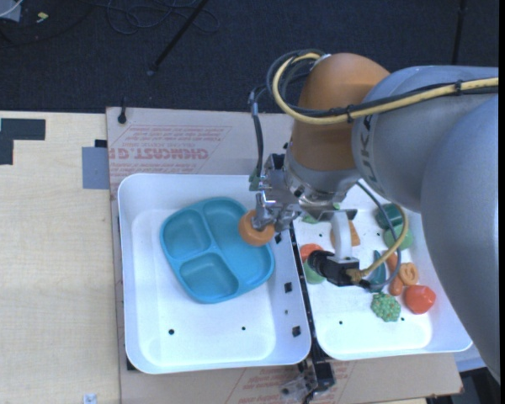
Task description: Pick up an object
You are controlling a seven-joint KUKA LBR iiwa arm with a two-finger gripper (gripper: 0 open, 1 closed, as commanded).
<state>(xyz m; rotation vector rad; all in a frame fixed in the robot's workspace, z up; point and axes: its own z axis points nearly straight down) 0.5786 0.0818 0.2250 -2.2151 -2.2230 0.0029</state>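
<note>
White bins, two, side by side: left bin (pixel 143 326), right bin (pixel 404 337).
Blue divided plate (pixel 202 259), one, three compartments, lying flat in left bin.
Orange ring-shaped toy (pixel 252 231), one, over the plate's right edge, near the wall between the bins.
Small toy foods in right bin: green broccoli piece (pixel 385 307), one; red round piece (pixel 419 298), one, just beside it; teal piece (pixel 392 217), one, farther back.
Gripper (pixel 272 213): touching the orange ring-shaped toy; width of opening and any hold cannot be told.
Printed cardboard sheet (pixel 168 146) under the bins, on pale wooden bench (pixel 42 268). Dark floor (pixel 109 49) with cables beyond.
</note>
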